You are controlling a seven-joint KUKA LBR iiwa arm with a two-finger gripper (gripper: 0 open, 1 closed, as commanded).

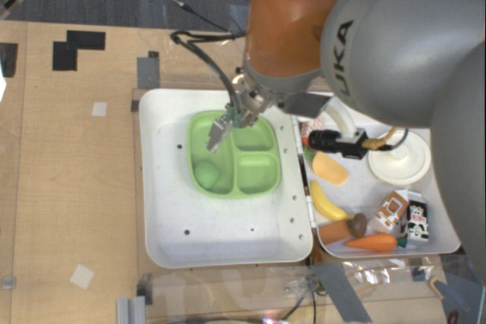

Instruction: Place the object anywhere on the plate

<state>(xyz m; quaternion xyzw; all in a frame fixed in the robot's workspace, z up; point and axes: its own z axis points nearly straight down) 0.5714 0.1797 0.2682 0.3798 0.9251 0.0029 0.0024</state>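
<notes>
Green plate (254,172) beneath gripper (228,125), its grasp unclear.

So the grey arm (402,34) comes in from the right and takes up most of the upper right, with its orange band (292,19) sitting just above the wrist. The gripper (222,131) hangs below that, angled down and to the left, one finger (217,136) slanting out.

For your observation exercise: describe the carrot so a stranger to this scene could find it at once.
Start at the right bin, the one crowded with toy food. Look along its near edge: the carrot lies there flat, beside a small milk carton. It is the one orange, tapered piece; the banana nearby is yellow and curved.
</notes>
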